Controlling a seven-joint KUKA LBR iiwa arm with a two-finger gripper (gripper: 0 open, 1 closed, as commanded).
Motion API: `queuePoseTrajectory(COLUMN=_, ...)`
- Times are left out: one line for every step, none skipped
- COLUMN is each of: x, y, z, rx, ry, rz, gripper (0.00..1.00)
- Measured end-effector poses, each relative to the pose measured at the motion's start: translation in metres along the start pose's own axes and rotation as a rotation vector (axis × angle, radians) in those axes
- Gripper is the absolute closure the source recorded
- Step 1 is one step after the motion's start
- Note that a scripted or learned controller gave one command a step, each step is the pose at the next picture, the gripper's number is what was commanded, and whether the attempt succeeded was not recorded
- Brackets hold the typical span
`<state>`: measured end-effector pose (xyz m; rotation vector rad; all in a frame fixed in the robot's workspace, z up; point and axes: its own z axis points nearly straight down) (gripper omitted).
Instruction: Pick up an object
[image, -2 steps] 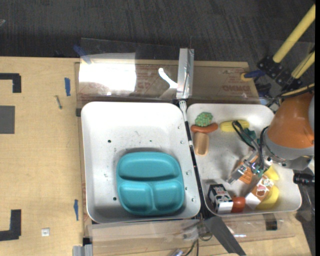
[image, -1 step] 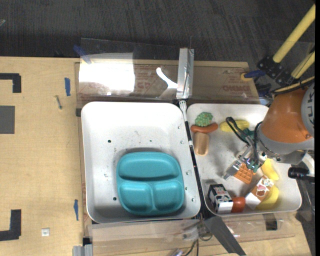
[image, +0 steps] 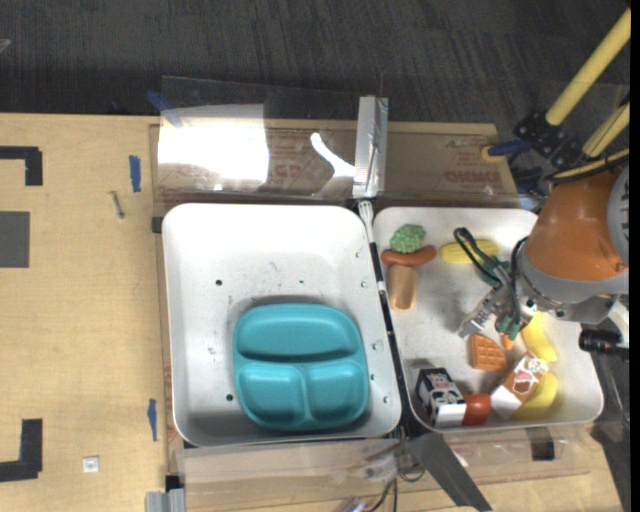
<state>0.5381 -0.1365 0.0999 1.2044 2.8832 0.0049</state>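
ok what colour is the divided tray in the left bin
Teal, a blue-green. The tray shows clearly in the camera view, lying in the left bin.

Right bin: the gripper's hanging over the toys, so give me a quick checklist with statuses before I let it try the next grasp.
1. Gripper is over the right bin, above the orange waffle-like toy: ok.
2. A thing already between the fingers: cannot tell, the wrist hides them.
3. Target stands free: not ok, the waffle-like toy sits close to the yellow banana and other toys.
4. Neighbours near the bin wall: the black-and-white block and red piece lie at the front edge: ok, away from the gripper.
5. Left bin holds the teal divided tray, out of the arm's path: ok.
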Motion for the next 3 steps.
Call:
queuePoseTrajectory(x=0.000, y=0.000, z=0.001, rx=0.001, ry=0.001, rz=0.000, gripper=0.00)
queuePoseTrajectory(x=0.017, y=-0.013, z=0.011, rx=0.003, ry=0.006, rz=0.119, gripper=0.00)
queuePoseTrajectory(x=0.016, y=-0.011, z=0.000, rx=-0.001, ry=0.003, rz=0.117, gripper=1.00)
